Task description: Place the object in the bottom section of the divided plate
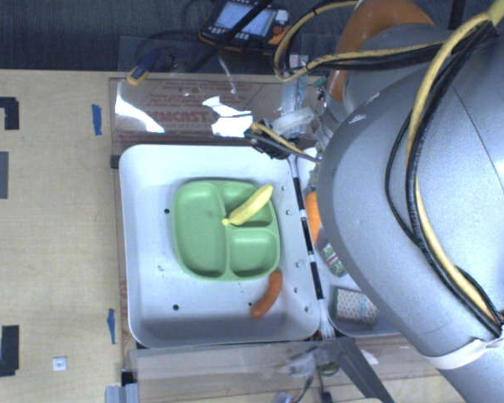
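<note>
In the left bin point(143, 250), the banana point(250, 206) is seen across the plate's point(203, 233) top section, so it'd best be gripped mid-length, though the gripper's state can't be told.

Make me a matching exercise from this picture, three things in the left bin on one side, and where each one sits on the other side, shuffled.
Things:
1. banana
2. sausage
3. divided plate

Places:
A. on the bin floor, just off the plate's lower right corner
B. in the middle of the left bin
C. lying across the plate's upper right section

Pairs: 1-C, 2-A, 3-B
</note>
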Robot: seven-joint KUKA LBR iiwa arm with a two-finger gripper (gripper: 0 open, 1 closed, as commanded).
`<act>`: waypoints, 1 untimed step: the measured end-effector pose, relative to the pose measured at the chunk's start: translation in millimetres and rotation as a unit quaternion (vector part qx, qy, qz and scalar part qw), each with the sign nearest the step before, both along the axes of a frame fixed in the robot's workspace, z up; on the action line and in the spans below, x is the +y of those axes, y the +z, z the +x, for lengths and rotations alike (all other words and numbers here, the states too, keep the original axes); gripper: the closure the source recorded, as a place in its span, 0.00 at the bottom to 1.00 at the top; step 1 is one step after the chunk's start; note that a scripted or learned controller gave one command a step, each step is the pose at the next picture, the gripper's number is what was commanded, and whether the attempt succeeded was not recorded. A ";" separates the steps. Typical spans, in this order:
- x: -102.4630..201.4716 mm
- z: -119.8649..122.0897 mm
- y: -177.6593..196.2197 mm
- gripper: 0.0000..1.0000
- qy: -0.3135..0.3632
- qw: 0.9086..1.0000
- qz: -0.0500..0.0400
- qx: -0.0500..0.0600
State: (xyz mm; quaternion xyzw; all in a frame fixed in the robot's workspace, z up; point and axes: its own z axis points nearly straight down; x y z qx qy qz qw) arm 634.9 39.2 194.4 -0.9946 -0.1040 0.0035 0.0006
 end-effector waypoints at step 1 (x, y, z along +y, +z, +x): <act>-99.9 12.7 120.5 1.00 0.042 0.999 0.000 -0.002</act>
